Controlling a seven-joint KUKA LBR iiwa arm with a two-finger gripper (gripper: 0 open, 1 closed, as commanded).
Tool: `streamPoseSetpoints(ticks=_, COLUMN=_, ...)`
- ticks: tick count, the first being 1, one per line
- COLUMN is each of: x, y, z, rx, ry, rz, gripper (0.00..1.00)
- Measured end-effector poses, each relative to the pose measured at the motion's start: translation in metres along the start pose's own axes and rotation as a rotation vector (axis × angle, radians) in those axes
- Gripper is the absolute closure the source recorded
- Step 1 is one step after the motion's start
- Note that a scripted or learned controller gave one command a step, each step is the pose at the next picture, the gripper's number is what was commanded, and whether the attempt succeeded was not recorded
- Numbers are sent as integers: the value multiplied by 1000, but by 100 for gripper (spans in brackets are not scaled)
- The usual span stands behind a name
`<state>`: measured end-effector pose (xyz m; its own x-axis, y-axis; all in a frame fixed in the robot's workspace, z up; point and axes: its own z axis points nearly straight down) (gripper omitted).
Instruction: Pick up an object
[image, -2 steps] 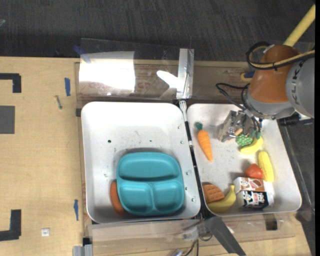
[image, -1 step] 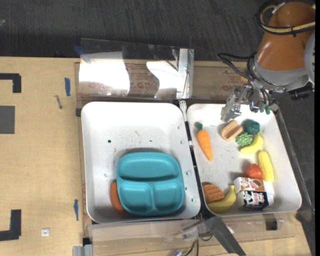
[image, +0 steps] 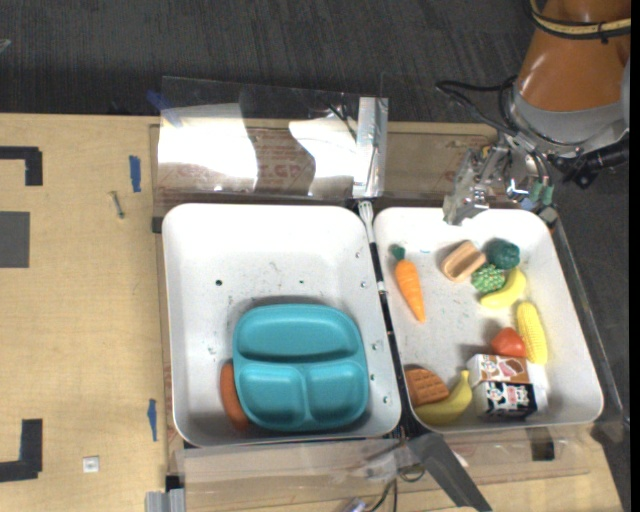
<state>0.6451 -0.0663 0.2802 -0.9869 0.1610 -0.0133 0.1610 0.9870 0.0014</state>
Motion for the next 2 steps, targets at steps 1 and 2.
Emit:
streamPoseSetpoints(ticks=1, x=-16, y=9, z=28, rx=-1, ry=5, rz=-195, gripper=100)
streamPoseSetpoints(ticks=2, x=-18, y=38, z=0, rx=-2, ry=1, rz=-449, gripper=100)
